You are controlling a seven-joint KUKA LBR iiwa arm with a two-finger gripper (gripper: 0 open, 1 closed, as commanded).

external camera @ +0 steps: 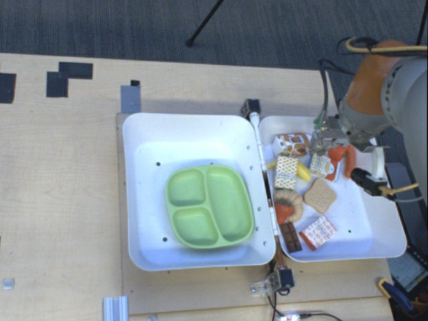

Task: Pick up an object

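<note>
Now | gripper (321,146) low over right bin (381,243) | orange piece (339,155) just right of it | finger state: cannot tell

- Grey rounded arm (406,92), smooth casing.
- Orange band (366,85) wraps it above the wrist.
- Dark cables loop along the wrist.
- Small metallic pincer (322,141) at the tip.

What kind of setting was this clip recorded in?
Probably a robotics lab bench for grasping trials: two shallow white bins side by side on a pale wooden benchtop, a grey arm with an orange band, and toy food clutter.
</note>
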